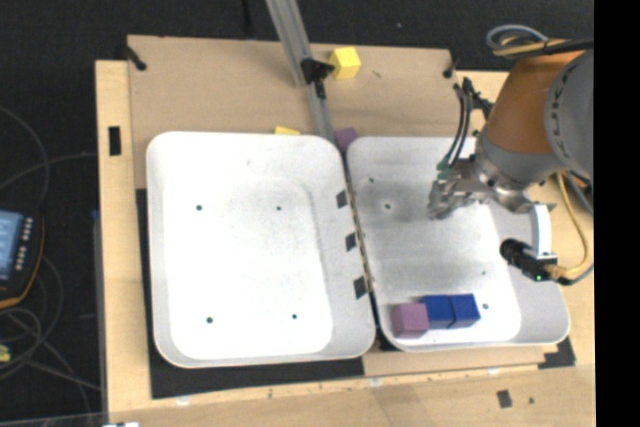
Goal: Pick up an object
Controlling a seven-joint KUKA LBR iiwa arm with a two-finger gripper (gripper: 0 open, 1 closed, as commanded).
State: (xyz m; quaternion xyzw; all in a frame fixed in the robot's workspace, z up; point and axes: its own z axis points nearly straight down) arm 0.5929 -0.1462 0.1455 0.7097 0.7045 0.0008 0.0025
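Nothing is picked up yet, so the whole grasp is left to do, as I judge it. The gripper (446, 197) hangs over the right bin (400, 165) with nothing visibly held (how wide it stands I cannot tell). Well below it, toward the bin's near rim, sit the blue block (449, 309) and, touching it, the purple block (409, 318).

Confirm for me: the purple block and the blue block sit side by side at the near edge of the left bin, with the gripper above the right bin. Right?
Not quite. The purple block and the blue block sit side by side at the near edge of the right bin, not the left bin. The camera view shows this. The gripper is above the right bin, as you said.
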